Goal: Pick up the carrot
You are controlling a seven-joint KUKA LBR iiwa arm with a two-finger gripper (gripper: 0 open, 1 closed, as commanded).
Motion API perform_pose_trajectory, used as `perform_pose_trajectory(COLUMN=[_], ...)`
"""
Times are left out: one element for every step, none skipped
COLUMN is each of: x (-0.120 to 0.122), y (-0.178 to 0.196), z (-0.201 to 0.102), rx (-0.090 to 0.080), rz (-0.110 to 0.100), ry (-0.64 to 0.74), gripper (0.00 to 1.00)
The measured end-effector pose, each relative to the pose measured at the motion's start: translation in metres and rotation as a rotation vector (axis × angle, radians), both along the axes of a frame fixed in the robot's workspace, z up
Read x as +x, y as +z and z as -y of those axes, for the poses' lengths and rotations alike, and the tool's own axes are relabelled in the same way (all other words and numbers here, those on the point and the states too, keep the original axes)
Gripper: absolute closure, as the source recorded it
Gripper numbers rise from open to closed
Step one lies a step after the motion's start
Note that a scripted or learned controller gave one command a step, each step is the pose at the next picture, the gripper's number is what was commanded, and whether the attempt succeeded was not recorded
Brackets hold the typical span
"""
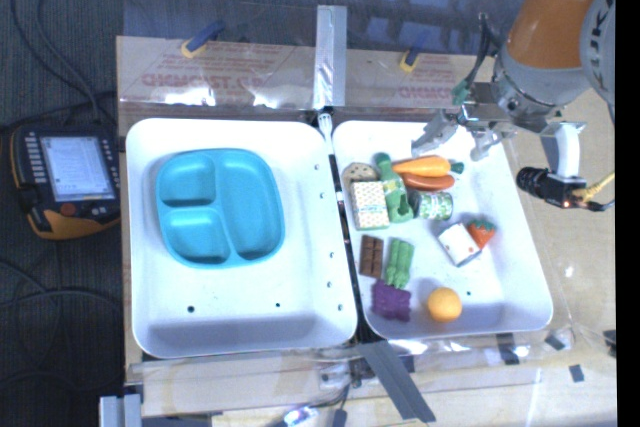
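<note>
The carrot (425,166) is orange, with a green top pointing left. It lies across the back of the right bin (520,245), resting on other toy food. My gripper (462,137) hovers just behind and to the right of the carrot, over the bin's back rim. Its two grey fingers (437,128) are spread apart, open, with nothing between them. The arm's orange band (552,10) rises at the upper right.
Around the carrot lie a green can (433,206), a snack box (368,203), a chocolate bar (371,255), purple grapes (391,300), an orange (444,304) and a strawberry (482,233). The left bin (150,305) holds a blue divided plate (218,205).
</note>
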State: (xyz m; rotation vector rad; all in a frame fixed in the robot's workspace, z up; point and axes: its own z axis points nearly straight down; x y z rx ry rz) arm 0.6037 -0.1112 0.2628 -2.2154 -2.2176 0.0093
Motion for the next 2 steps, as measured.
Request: perform_pose_trajectory(x=[0.062, 0.064], y=[-0.096, -0.172], z=[0.053, 0.076], rx=[-0.004, 0.001], rz=[-0.002, 0.003], ry=[-0.004, 0.099], gripper=[0.00, 0.00])
